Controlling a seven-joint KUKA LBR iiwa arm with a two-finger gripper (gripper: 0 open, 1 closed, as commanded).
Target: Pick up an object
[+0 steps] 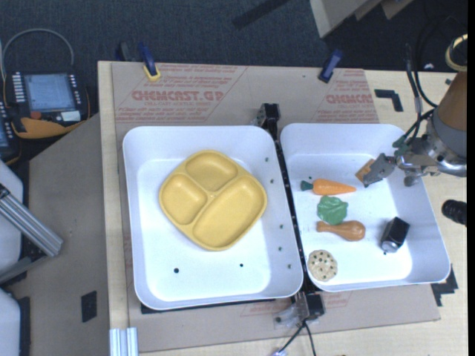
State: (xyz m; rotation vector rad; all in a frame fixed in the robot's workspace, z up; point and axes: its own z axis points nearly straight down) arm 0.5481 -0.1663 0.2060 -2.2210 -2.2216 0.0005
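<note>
Toy food lies scattered in the right-hand white bin point(427, 199), with nothing lifted. Nearest the top of the group is an orange carrot point(332, 188) with a small green tip, lying on its side and pointing across the bin. Just below it sits a green leafy vegetable point(332, 211), bunched into a rounded lump. Directly under that lies a tan chicken drumstick point(343, 230), also on its side, close to the green piece or touching it. Lower still, near the front left corner of the bin, is a round speckled cookie point(322, 265), apart from the rest. A small black block point(394, 233) rests to the right of the drumstick, well apart from it.

Reaching in from the right, the grey arm point(453, 117) ends in a gripper point(375, 170) that hangs over the upper right part of this bin, to the right of the carrot and clear of it. Whether its fingers are spread or closed cannot be made out at this angle, and no item is seen between them.

Beside it, the left white bin point(141, 221) holds a yellow divided plate point(213, 199) with three sections, sitting tilted near the middle. Both bins rest on a brown cardboard-covered bench point(223, 87).
</note>
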